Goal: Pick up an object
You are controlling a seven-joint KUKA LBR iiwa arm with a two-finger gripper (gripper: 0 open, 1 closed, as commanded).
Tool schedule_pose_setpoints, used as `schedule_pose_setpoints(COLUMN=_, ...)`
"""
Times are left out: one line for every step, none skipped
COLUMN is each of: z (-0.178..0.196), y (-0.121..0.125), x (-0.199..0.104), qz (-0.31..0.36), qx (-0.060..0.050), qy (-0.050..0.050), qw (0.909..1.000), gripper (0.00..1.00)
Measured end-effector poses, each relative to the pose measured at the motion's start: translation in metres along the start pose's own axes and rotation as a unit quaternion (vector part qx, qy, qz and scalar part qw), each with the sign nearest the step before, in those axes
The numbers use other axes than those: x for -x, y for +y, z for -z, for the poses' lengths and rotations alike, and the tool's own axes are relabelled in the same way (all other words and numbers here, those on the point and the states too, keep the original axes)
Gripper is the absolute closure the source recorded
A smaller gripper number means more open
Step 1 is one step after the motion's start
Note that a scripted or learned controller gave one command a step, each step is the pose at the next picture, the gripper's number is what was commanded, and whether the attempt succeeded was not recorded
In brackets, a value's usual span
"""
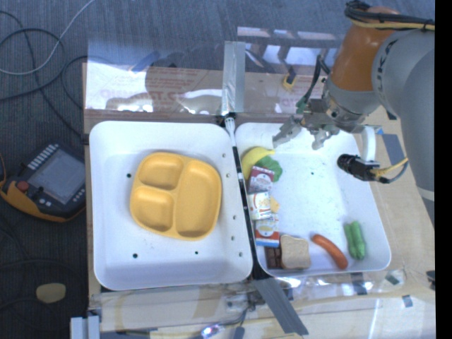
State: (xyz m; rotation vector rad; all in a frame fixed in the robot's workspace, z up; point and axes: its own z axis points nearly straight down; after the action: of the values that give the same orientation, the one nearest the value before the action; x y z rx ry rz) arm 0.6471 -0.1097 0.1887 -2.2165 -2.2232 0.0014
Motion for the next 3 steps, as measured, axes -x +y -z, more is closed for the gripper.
schedule_pose_setpoints(z=-0.078, y=0.027, x=-0.005, qz=-0.013, qx=0.015, qy=-0.001, qw=0.9998, gripper=0.00)
schedule_pose_setpoints(z=-0.083, y=0.018, x=-0.010, qz=0.001, qx=0.025, qy=-0.005, qw=0.9997, gripper=0.00)
schedule_pose_setpoints(z=-0.083, y=-0.001, x=-0.013, qz=-0.006, qx=0.025, qy=-0.004, qw=0.9997, gripper=0.00)
